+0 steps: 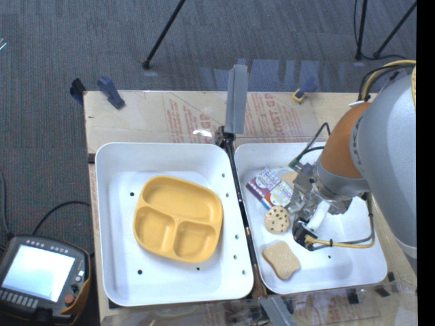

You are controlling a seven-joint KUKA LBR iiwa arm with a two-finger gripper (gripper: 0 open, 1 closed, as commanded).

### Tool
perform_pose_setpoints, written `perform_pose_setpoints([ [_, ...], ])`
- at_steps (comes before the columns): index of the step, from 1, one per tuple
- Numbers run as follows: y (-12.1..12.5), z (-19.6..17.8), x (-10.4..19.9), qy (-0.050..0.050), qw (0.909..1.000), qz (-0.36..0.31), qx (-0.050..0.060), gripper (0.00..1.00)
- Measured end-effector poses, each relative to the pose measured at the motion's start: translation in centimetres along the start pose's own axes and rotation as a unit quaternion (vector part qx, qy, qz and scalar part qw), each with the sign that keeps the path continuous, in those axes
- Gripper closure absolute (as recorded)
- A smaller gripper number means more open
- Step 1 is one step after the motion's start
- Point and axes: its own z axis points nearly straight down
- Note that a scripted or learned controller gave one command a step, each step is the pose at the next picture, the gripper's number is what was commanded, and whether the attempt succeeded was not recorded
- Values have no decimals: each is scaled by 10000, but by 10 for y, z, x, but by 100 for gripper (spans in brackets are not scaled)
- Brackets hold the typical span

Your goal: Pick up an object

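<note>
Cookie (276,219), round and tan with dark chips, lies flat on the floor of the right bin (360,267), just left of the tool (299,217) and seemingly touching or nearly touching it. Whether the tool is released or clenched cannot be told; nothing is visibly held.

Other contents of the right bin: a slice of bread (281,259) below the cookie and apart from it, and a printed packet (270,186) above it, close by. The left bin (112,182) holds a yellow divided plate (178,217). Both bins rest on the worktop (170,114).

Assessment of handling: the cookie appears light, rigid and thin, probably a toy, with a low profile that offers little height to pinch. The best hold is judged to be across its diameter at the rim, the tool coming straight down. Risk: lying flat, it may slide or tip away on the smooth bin floor. The bread looks thicker and may offer an easier edge-to-edge hold.
</note>
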Motion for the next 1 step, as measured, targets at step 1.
perform_pose_setpoints([
  [1, 43, 0, -28, 55, 9973, 726, 2, 100],
])
